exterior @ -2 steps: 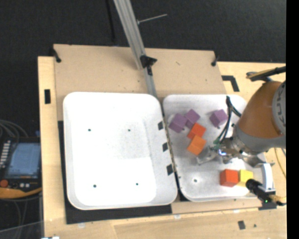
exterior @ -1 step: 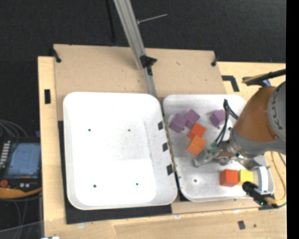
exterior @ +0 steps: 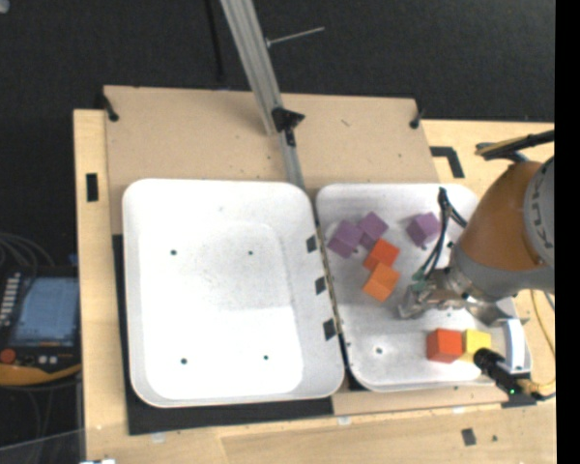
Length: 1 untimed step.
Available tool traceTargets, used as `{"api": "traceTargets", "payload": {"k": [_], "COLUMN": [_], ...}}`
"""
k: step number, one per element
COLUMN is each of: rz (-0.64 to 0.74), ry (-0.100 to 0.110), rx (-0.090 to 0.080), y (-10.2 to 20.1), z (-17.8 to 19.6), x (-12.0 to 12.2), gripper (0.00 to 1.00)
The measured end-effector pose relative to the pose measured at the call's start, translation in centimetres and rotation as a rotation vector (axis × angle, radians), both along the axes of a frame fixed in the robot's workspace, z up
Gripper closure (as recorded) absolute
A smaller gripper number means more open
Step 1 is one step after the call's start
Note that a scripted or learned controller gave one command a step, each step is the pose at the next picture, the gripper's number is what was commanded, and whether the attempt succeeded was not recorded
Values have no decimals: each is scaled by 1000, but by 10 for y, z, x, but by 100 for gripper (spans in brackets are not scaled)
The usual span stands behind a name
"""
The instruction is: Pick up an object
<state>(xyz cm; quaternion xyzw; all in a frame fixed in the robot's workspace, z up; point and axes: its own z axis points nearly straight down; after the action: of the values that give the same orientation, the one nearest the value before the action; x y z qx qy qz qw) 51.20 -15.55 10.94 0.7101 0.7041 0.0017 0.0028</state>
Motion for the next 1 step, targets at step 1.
{"api": "traceTargets", "payload": {"k": [1], "rz": [12], "ry": [-1], "rx": [0], "y": [4], "z": [59], "x": [-5], "gripper": [100]}}
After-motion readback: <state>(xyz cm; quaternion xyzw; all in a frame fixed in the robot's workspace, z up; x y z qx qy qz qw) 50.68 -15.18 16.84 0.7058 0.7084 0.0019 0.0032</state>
